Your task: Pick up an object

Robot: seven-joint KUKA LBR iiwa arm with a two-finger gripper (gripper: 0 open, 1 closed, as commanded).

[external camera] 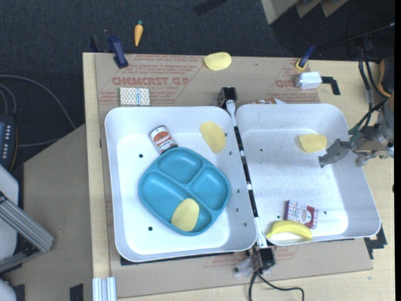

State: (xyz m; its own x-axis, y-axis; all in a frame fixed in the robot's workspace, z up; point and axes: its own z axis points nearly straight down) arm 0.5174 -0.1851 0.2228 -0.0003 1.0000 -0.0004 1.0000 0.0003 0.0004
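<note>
Brown board covers the worktop (188,74), which carries two white bins set side by side so the arm can reach across both. The right bin (276,168) lies under and just left of the pincer (332,155); the left bin (125,187) sits well to its left, past the ridge where the two rims meet.

Biggest of the loose things is a blue plate (182,180) with three wells, far left of the pincer in the left bin, with a yellow piece (185,215) resting in its near well. A second yellow piece (213,137) and a small tin (162,139) with a red label lie on the bin floor beside the plate.

Nearer the pincer, a banana (289,230) lies below and to its left against the right bin's front rim, touching a small red box (301,213).

My guess at the target is the yellow chip (312,143): a pale, rounded, flattish bit just left of the pincer and slightly above it, alone on bare floor, so nothing crowds a grasp.

The pincer hangs low over the bin's right side, dark and slanted; whether it is spread or pressed together I cannot tell. Nothing is seen pinched in it, so the pick looks not yet made.
</note>
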